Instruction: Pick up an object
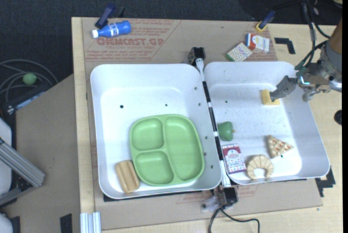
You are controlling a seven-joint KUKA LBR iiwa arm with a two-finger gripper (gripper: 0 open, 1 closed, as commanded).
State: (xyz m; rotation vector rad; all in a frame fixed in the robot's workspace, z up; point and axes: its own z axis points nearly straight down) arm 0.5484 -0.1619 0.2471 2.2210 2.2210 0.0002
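My gripper (294, 93) hangs over the far right part of the right bin (304, 134) and looks open, its fingers spread apart. A small yellow block (266, 97) lies on the bin floor, touching or just beside the tip of the left finger (281, 87), not between the fingers. Further forward in the same bin lie a green pepper (224, 129), a red and white packet (232, 158), a croissant (260, 166) and a tan pizza-slice toy (278, 146).
The left bin (109, 90) holds a green divided plate (165, 148) and a tan wafer (126, 176). Behind the bins on the bench lie a blue bottle (111, 29), small printed boxes (247, 48) and a blue clip (265, 20).
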